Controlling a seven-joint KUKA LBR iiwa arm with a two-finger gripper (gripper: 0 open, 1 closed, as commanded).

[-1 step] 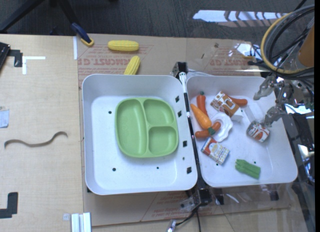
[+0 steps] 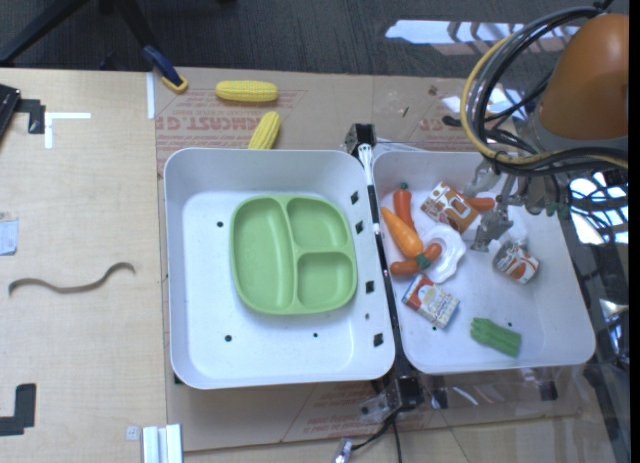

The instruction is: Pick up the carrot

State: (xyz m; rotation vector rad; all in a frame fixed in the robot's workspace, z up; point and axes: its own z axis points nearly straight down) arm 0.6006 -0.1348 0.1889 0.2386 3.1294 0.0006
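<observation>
From the overhead camera, the carrot (image 2: 402, 233) lies in the right bin (image 2: 560, 346), close to the wall it shares with the left bin (image 2: 190, 251), slanting from upper left to lower right. Just beside the carrot, on the side away from that wall, sit a small orange-and-white carton (image 2: 449, 207) and a white fried egg (image 2: 443, 256); further from the carrot lie a can (image 2: 516, 264) and a green piece (image 2: 496, 336). The pincer (image 2: 490, 226) hangs over the right bin, past the carton from the carrot and apart from it; how wide it stands I cannot tell. Judging by this, nothing is lifted yet: the reach across, the grasp and the lift all remain
</observation>
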